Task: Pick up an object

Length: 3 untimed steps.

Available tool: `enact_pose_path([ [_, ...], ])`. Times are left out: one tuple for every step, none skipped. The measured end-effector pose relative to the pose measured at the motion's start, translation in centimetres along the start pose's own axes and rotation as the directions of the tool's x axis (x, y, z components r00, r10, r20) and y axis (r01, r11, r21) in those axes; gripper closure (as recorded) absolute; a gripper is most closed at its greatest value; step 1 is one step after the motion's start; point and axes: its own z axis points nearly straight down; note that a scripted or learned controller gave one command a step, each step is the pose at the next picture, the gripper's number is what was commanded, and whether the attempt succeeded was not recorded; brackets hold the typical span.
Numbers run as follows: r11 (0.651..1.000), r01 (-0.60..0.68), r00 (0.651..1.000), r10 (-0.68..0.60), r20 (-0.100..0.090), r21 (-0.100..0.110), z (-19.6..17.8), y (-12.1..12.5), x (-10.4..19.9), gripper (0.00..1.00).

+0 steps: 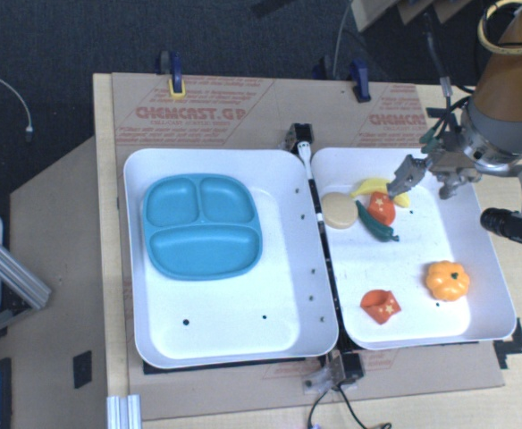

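An object to pick up sits in the right bin (475,266), where several small things lie; none of them is between my fingers. Going from the left: the left bin (279,239) carries a blue divided plate (203,224), lying flat in the bin's upper left part, with three compartments showing; the two bins meet along a dark seam down the middle of the bench (243,96). Just right of that seam, in the right bin's upper left part, lies a round beige piece (338,210); beside it comes a tight cluster: a dark green pepper-like piece (376,226) running at a slant, a red tomato-like piece (383,207) resting against it, and a yellow piece (370,187) just above; these three touch or overlap one another. Lower down, well apart from the cluster, a small red-orange piece (381,305) lies near the bin's front edge; to its right, a small orange pumpkin (447,281) stands by itself. My gripper (404,179) hangs over the right bin's upper part, tilted, its tip pointing down and left, right at the yellow piece and the tomato; whether my jaws are wide or narrow I cannot tell, since the tip reads as one grey shape; my grey arm (502,105) with its orange band reaches in from the right edge.
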Motion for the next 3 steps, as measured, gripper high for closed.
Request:
enact_pose_path([
  [1.0,0.003,1.0,-0.003,0.002,-0.014,-0.8,0.2,0.0,0.0],
  [1.0,0.002,1.0,-0.002,0.0,-0.009,3.7,0.2,0.7,0.0],
  [1.0,0.002,1.0,-0.002,0.0,-0.008,8.0,0.5,0.7,0.0],
])
